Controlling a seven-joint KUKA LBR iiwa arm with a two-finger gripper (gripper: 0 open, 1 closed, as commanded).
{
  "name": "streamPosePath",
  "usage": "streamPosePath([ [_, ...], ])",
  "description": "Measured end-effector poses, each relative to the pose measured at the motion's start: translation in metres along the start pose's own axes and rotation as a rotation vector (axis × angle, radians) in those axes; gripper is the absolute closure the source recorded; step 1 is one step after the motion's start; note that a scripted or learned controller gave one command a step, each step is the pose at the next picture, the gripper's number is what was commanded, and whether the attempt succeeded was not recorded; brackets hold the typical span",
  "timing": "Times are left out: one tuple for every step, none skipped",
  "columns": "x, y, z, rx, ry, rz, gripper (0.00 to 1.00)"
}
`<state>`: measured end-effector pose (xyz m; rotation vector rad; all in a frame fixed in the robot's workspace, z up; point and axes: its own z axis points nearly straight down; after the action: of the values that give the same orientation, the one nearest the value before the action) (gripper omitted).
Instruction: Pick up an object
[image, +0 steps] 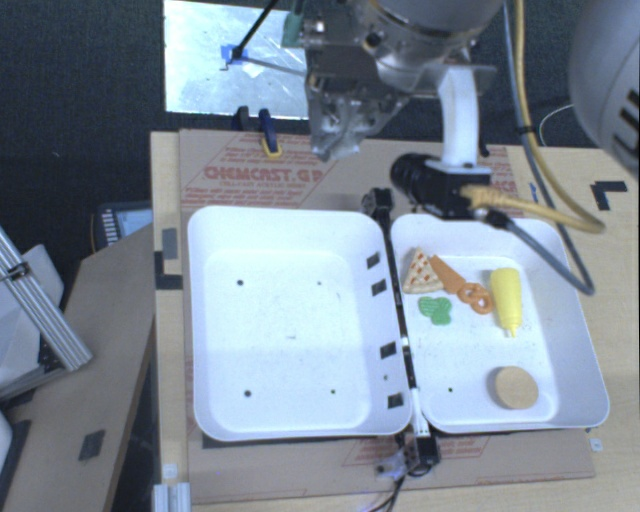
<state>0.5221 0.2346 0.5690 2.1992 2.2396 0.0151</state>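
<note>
Yellow bottle (507, 297), pizza slice (418, 270) and round disc (514, 387) lie in the right bin (570, 330), well below the gripper (335, 140). Whether its fingers are parted or closed, I cannot tell.

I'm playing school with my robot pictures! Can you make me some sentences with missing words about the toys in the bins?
1. All the toys lie in the ____ bin.
2. The round tan disc lies nearest the ____ edge of that bin.
3. The corn cob is coloured ____.
4. Right beside the pizza slice lies an orange ____.

Missing words: right; front; yellow; carrot
</note>
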Motion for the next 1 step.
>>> streamPosePath([
  [0.0000, 0.0000, 0.0005, 0.001, 0.000, -0.001, 0.00],
])
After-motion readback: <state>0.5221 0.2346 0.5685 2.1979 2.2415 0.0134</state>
